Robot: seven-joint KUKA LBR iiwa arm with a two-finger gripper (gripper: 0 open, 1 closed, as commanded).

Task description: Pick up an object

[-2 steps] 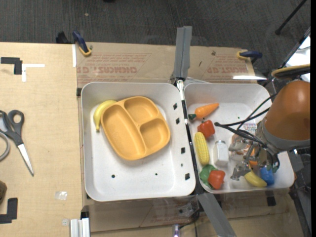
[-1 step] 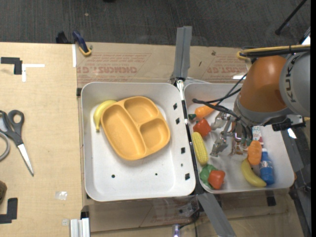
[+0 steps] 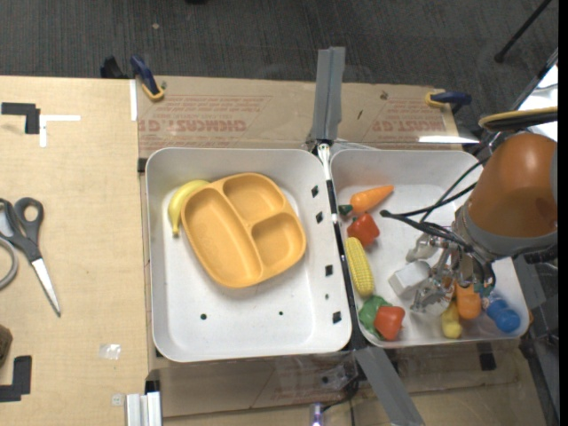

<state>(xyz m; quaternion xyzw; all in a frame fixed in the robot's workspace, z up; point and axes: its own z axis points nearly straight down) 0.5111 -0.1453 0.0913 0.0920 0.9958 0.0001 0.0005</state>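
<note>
In the right bin [image 3: 417, 162] lie toy foods: a carrot [image 3: 370, 198], a red pepper [image 3: 363, 230], a corn cob [image 3: 358, 265], a green and red piece [image 3: 382, 317], a small yellow piece [image 3: 452, 326], an orange piece [image 3: 468, 302] and a blue piece [image 3: 503, 316]. My gripper [image 3: 432, 284] hangs low over the bin's middle right, just left of the orange piece and beside a whitish object [image 3: 406, 278]. The metal wrist parts and cables hide its tips.
The left bin [image 3: 177, 318] holds an orange divided plate [image 3: 246, 227] with a banana [image 3: 182, 201] tucked under its left rim. Scissors [image 3: 34, 247] lie on the wooden bench at far left. Blue clamps [image 3: 147, 78] pin the cardboard behind the bins.
</note>
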